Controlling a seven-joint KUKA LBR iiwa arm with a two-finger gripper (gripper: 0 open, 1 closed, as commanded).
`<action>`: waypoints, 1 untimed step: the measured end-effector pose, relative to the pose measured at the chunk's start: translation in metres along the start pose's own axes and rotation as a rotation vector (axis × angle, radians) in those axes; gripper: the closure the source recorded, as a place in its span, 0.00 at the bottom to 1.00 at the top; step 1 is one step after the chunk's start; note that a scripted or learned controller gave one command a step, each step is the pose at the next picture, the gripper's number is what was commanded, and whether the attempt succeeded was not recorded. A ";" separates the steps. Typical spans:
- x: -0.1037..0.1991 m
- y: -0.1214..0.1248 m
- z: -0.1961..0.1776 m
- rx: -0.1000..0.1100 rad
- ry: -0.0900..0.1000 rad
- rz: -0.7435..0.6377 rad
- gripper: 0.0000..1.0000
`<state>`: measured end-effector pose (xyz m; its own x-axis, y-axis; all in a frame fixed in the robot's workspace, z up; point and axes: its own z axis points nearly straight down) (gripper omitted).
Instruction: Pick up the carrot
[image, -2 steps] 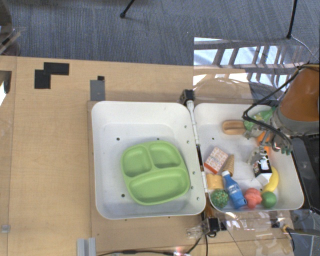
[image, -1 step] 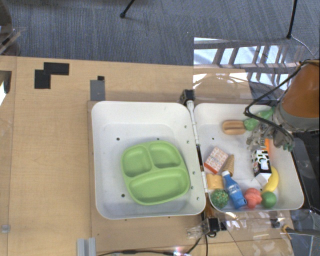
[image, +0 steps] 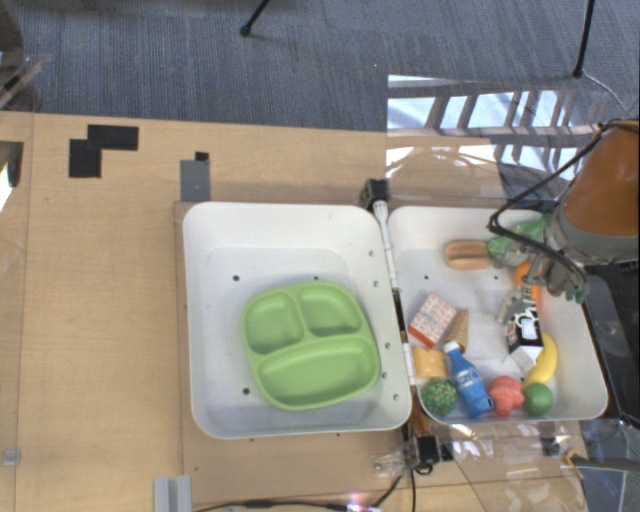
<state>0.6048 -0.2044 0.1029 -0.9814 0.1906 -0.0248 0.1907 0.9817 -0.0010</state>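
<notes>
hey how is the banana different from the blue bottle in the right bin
The banana is yellow, while the blue bottle is blue with a white cap. The banana is curved; the bottle is straight-sided. The banana lies near the right bin's right wall, by a green ball, while the bottle lies nearer the left wall, beside a green round piece. Both lie flat at the near end of that bin.

The arm (image: 605, 195) runs off the frame at three o'clock. Its gripper (image: 524, 300) covers most of the carrot (image: 523, 270), leaving an orange sliver. The small carton (image: 432, 319) print is too fine to read.
</notes>
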 end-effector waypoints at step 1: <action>-0.006 0.000 0.014 0.000 0.011 -0.007 0.00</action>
<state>0.6110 -0.2058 0.0886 -0.9830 0.1834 -0.0133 0.1834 0.9830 -0.0010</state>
